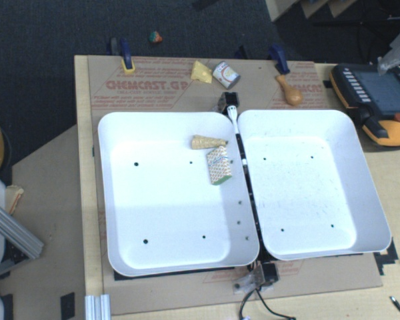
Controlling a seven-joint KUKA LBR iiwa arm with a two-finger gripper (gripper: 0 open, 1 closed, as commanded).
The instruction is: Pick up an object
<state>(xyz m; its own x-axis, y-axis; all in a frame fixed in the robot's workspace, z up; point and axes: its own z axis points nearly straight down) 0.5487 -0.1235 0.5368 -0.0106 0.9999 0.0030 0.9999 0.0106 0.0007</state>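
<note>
The brown cardboard-covered tabletop (153, 85) carried two shallow white plastic bins. The left bin (167, 245) held both candidates toward its one o'clock corner: a patterned green-and-white packet (219, 165), long axis near twelve-to-six, and touching its top a tan cone-shaped piece (208, 142) lying nine-to-three. The right bin (307, 179) lay toward three o'clock, the arm's side, so I judged any reach must cross it. The pincer's state I could not tell. Small yellow, white and wooden bits near twelve o'clock were hard to identify.
</note>
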